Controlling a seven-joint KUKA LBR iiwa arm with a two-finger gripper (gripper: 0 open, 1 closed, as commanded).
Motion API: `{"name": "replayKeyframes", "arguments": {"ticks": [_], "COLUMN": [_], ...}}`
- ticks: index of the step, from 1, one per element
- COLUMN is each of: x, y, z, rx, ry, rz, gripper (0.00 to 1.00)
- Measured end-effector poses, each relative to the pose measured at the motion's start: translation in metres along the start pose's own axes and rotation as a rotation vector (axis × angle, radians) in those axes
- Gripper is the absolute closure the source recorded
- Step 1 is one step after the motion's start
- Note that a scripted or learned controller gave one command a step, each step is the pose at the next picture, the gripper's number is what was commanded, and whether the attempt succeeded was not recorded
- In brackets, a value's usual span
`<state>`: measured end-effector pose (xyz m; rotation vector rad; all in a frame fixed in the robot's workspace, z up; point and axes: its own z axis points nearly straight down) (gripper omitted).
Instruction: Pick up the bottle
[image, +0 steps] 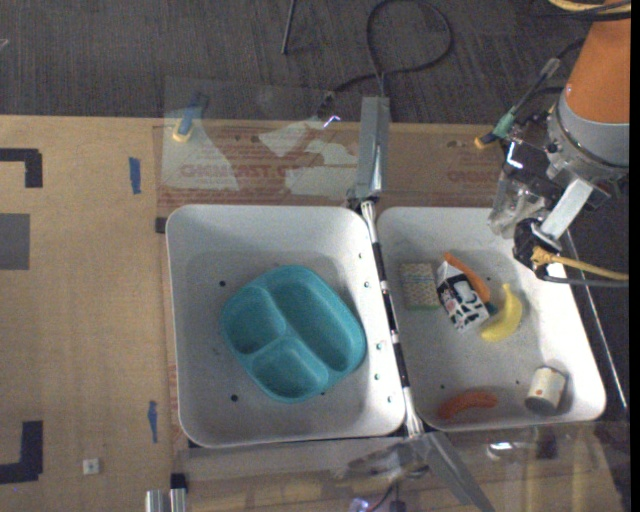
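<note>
We see the pincer (512, 212) hanging above the far right corner of the right bin (440, 355); we cannot tell how wide it stands or whether it grips anything. The bottle (545, 388), a small pale cylinder, lies on its side by the near right corner, well apart from the pincer. Between them lies a yellow banana (503, 315), just beside a black-and-white carton (461, 303), an orange carrot (468, 276) and a pale pad (420, 285). An orange sausage (467, 404) lies left of the bottle. The left bin (200, 250) holds a teal divided plate (292, 330).

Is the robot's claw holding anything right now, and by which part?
Nothing is held. The gripper hangs over the right bin's far corner, apart from everything lying in it.
</note>
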<state>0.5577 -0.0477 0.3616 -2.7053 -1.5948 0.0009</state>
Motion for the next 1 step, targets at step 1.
{"name": "replayKeyframes", "arguments": {"ticks": [1], "x": [-0.0494], "y": [0.059], "z": [0.0132], "rx": [-0.005], "ry": [-0.001], "rz": [-0.349], "gripper": [1.0]}}
